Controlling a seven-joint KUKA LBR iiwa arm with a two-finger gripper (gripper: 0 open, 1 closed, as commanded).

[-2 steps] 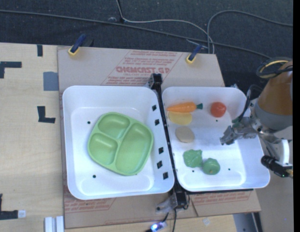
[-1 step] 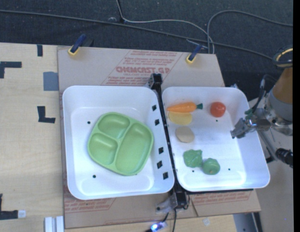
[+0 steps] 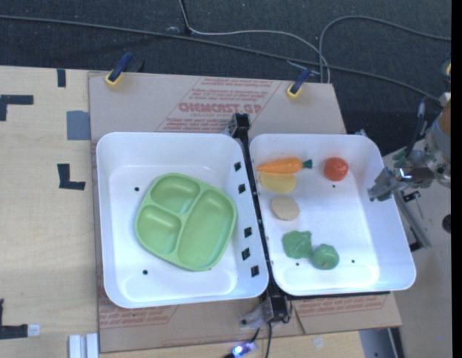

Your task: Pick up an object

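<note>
The claw (image 3: 387, 185) hangs at the right bin's (image 3: 387, 274) right edge; I cannot tell how it is set. The tomato (image 3: 335, 168), near the bin's far right corner, sits apart: descend straight over it.

Yellow clamps (image 3: 118, 70) on cardboard sheet (image 3: 216, 103)

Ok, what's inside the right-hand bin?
The right bin holds a carrot, a yellow piece partly covered by it, a red tomato, a beige round piece and two green vegetables.
</note>
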